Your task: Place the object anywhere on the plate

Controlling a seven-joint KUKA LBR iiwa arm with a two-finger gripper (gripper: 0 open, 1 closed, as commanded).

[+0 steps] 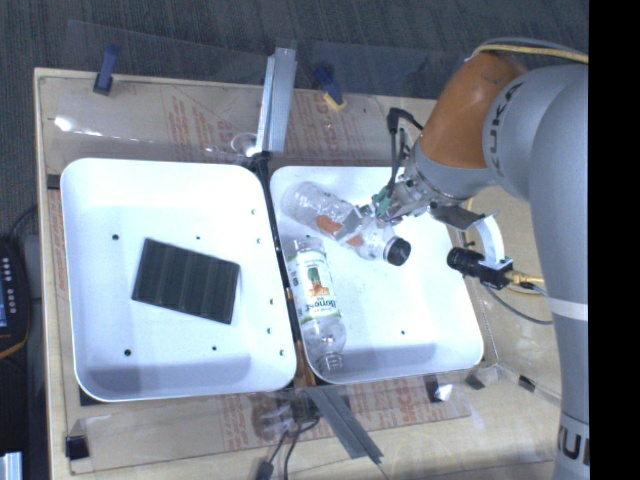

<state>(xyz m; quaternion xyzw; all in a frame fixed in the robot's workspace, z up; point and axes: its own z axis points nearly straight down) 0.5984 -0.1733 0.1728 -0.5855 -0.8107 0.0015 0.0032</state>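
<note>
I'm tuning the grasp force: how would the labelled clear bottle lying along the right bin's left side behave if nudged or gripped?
The labelled bottle lies on its side on the right bin floor, so it would probably roll if nudged sideways. It looks clear and empty, so likely light. The smooth plastic may slip or dent under a hard squeeze.

A dark grey carpeted floor [200,8] surrounds a light wooden bench [150,93] printed with faint red lettering. Blue clamps [105,70] sit at its far edge. A metal rail [275,98] runs between the two bins. Lighting is even, without harsh shadows.
</note>
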